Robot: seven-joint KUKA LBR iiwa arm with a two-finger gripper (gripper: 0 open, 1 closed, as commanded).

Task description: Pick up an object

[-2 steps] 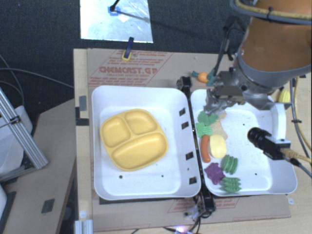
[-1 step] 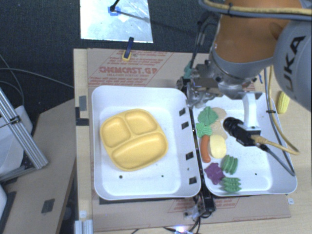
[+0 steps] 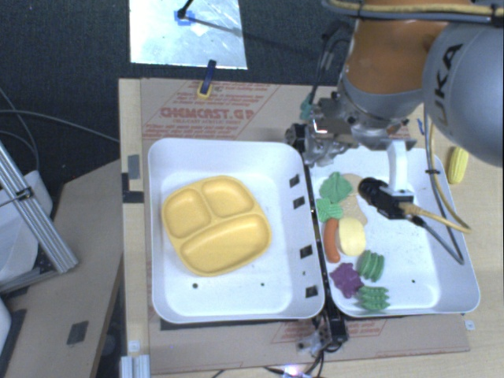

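Plastic toy foods [image 3: 352, 242] clustered along left side of right bin [image 3: 441, 290]: leafy green piece [image 3: 336, 187], tapered orange carrot [image 3: 331, 241], smooth yellow lump [image 3: 352, 235], knobbly purple piece [image 3: 345, 278]. Yellow three-section plate [image 3: 216, 224] in left bin [image 3: 169, 290]. Bins glossy white, on printed cardboard [image 3: 213, 113]. Gripper [image 3: 317, 150] at right bin's far left corner, near leafy piece; open or closed, not discernible. Arm [image 3: 465, 93] bent over far rim.

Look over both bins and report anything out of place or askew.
Nothing is spilled or broken. The yellow plate lies turned at a slant in the left bin. A yellow piece sits at the outer edge of the right bin, apart from the other toy food; whether inside or outside, I cannot tell.
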